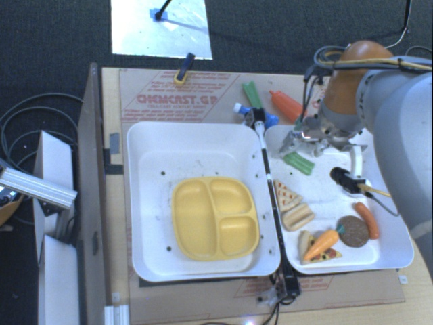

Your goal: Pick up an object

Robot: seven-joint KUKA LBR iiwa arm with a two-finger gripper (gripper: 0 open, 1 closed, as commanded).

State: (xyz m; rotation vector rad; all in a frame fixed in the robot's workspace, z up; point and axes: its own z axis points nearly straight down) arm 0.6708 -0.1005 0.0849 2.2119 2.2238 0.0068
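Observation:
My gripper (298, 143) hangs low over the far left corner of the right bin (392, 249). A green stick-shaped toy (298, 162) lies just below it on the bin floor, very close to the gripper. Nothing can be seen held. Further forward in the same bin lie a pizza slice (285, 196), a bread roll (298, 217), an orange carrot (320, 244), a brown round patty (353, 231) and a red sausage (367, 219). The grey arm with its orange band (352, 80) comes in from the right above the bin.
The left bin (149, 154) holds a yellow divided plate (215, 217). Behind the bins on the cardboard lie a green piece (252, 95), an orange-red piece (285, 105) and a blue piece (270, 120). A black rod (265, 161) runs along the shared wall.

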